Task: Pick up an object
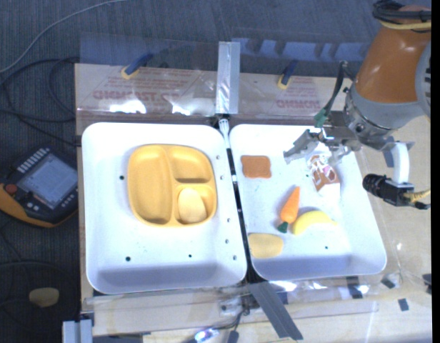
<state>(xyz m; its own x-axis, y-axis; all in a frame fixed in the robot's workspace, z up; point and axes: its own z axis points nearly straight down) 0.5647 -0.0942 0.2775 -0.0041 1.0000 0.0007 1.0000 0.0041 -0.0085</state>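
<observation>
My gripper [311,156] hangs over the upper right of the right bin [363,252], fingers spread open. A small white and red packet [324,175] lies just below it, its top end reaching up between the fingers; nothing is clamped. Further down the bin are an orange carrot [290,203] with a green tip and a yellow banana [312,221] touching it. An orange-brown square piece [256,166] sits at the bin's upper left. A pale yellow lump [266,245] rests near the front left corner.
The left bin [106,263] holds a yellow divided tray [159,184] with a pale round item [192,205] in its lower right compartment. A raised ridge [234,191] separates the bins. A black cable fitting [383,186] sticks out beside the right bin's right rim.
</observation>
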